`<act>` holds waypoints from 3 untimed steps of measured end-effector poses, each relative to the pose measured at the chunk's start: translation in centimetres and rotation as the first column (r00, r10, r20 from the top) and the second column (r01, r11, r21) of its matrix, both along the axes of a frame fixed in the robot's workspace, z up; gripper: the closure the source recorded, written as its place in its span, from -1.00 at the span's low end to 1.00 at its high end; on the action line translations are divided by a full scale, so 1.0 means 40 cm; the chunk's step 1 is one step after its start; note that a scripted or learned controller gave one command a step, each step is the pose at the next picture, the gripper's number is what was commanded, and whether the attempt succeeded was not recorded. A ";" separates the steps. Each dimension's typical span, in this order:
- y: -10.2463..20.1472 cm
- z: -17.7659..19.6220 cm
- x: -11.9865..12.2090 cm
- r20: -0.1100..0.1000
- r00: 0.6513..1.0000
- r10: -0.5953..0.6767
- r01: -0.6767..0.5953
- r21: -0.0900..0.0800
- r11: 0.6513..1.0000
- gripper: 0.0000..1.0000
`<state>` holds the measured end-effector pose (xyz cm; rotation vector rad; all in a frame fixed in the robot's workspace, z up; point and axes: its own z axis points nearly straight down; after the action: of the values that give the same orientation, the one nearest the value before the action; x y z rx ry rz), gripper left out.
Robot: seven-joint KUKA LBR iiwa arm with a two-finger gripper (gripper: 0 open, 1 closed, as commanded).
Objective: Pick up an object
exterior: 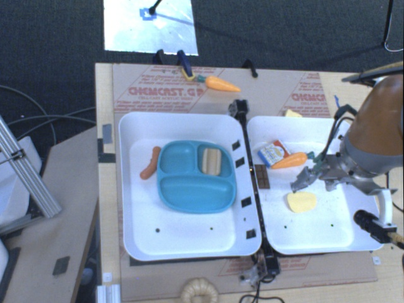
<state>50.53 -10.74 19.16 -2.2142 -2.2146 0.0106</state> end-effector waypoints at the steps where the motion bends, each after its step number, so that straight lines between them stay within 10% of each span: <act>1: 0.000 0.015 0.007 0.012 1.000 0.002 -0.002 -0.002 1.000 -1.00; 3: -0.010 -0.213 0.003 0.009 1.000 0.001 -0.001 -0.001 1.000 -1.00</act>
<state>50.64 -11.14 10.62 -2.2184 -2.2204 0.0021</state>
